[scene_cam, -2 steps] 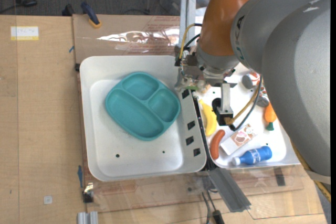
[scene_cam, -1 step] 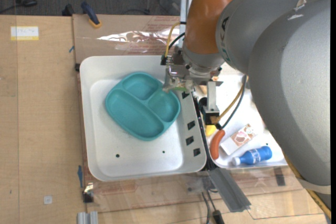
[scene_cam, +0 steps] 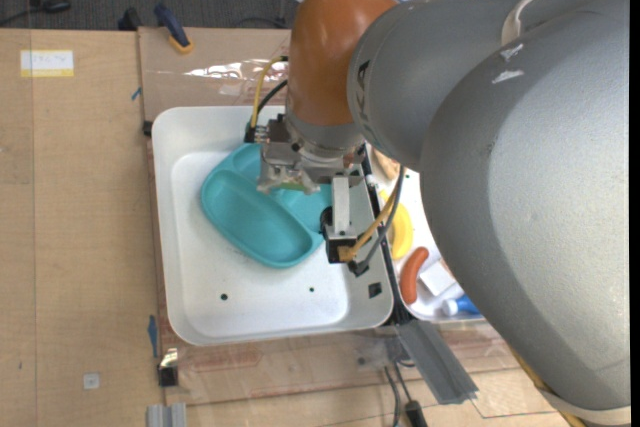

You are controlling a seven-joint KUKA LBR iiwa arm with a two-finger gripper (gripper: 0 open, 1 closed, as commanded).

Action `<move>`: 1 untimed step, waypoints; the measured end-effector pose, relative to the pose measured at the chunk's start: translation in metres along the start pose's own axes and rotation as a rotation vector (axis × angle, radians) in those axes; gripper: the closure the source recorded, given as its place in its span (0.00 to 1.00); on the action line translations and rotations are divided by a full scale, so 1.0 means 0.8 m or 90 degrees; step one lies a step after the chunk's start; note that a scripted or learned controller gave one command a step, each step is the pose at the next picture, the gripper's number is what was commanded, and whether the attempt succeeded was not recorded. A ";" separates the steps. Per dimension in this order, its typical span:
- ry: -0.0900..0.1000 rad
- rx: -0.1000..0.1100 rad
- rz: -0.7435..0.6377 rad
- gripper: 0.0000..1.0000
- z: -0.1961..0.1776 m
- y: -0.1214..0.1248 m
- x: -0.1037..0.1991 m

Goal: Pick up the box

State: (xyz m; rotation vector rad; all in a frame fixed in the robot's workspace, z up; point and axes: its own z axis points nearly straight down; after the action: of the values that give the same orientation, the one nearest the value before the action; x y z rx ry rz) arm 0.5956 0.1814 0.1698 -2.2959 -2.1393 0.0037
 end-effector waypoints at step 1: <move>0.000 0.000 0.011 1.00 -0.071 -0.099 -0.045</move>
State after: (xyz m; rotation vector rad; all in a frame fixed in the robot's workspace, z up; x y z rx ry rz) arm 0.5144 0.1511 0.2265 -2.3139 -2.1201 0.0042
